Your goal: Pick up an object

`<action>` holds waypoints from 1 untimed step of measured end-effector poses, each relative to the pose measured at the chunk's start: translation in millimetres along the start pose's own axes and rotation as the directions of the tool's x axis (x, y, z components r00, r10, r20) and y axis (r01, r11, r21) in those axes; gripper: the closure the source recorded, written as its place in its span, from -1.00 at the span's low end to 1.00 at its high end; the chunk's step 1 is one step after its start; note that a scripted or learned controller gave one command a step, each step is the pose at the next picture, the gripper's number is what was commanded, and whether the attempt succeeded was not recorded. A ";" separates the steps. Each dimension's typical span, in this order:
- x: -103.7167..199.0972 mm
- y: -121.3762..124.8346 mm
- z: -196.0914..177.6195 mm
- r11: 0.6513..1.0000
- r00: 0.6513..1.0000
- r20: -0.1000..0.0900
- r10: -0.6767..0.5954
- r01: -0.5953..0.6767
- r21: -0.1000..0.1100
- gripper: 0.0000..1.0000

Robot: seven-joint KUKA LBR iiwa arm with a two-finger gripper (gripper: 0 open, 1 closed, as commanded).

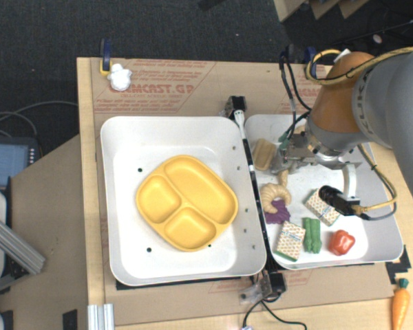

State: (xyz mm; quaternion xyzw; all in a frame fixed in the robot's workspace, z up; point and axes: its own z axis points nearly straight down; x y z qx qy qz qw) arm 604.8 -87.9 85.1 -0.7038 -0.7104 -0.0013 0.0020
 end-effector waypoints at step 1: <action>75.7 -18.0 -105.9 1.000 1.000 0.001 0.000 0.000 -0.012 1.00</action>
